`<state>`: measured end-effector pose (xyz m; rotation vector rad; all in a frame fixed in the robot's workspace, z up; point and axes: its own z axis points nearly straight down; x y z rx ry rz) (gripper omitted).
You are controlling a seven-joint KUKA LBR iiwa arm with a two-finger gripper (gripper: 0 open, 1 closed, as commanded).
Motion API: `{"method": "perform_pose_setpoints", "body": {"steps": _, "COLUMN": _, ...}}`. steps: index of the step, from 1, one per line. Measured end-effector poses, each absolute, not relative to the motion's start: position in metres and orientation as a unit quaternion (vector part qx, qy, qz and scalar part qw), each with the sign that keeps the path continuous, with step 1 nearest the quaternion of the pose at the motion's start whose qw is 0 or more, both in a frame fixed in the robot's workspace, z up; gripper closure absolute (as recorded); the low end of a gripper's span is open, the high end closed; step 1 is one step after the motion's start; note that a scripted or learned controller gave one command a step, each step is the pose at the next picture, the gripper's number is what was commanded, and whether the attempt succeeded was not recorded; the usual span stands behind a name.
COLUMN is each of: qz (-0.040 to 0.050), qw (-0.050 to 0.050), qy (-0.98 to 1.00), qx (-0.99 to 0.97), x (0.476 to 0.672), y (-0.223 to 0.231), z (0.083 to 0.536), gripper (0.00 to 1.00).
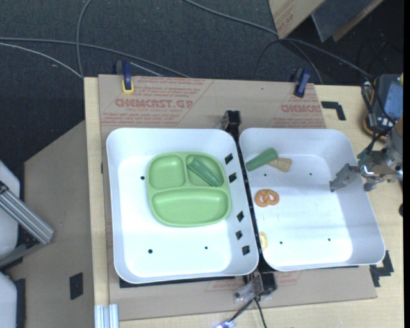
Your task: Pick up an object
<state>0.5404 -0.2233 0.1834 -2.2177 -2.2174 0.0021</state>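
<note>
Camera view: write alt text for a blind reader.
Gripper sits over the right bin's right edge, apart from a pretzel, a green piece and a tan piece on its left side. The left bin holds a green plate with a green item.

Blue clamps [128, 74] pin board; perhaps cardboard [291, 14] beyond.

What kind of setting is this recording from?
Most likely a robotics lab test bench, not a kitchen. Two white bins sit on a clamped board, loose cables run over dark carpet, and toy food like a pretzel lies beside a green divided plate.
</note>
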Motion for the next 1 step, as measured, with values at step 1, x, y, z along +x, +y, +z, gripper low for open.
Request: {"method": "perform_pose_setpoints", "body": {"steps": 1, "qz": 0.0009, "qw": 0.003, "qy": -0.707, "qx": -0.707, "x": 0.5424, "y": -0.2208, "z": 0.1204, "gripper": 0.0}}
